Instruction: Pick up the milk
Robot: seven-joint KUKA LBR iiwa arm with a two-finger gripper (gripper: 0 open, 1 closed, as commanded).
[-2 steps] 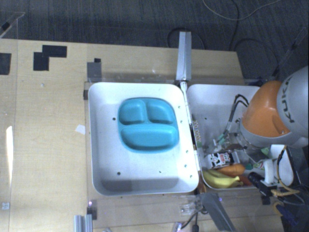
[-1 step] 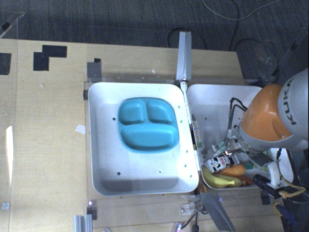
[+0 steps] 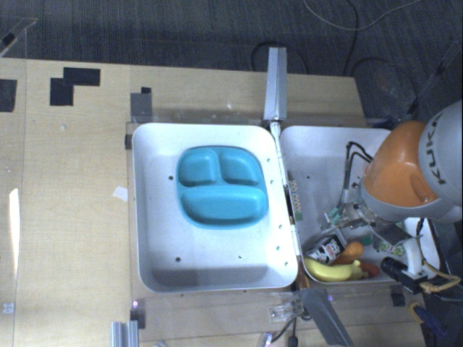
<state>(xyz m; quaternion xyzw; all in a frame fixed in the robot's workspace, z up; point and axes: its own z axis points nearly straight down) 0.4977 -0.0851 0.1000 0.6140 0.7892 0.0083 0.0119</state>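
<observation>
- In the camera view, you see two white bins side by side on the wooden surface (image 3: 65, 194).
- The left bin (image 3: 155, 259) holds a blue divided tray (image 3: 221, 186), which lies flat near its middle.
- The arm (image 3: 409, 168) reaches in from the right and stands over the right bin (image 3: 315, 157).
- The tool (image 3: 352, 219) is low in that bin, under the orange band; you cannot tell from here how it stands.
- The milk (image 3: 329, 248), a small carton with dark print, lies in the front corner of the right bin, just left of the tool.
- A banana (image 3: 331, 270) lies along the front wall, touching the carton's near side.
- An orange-red item (image 3: 352, 251) sits just beside the milk, on its right.
</observation>
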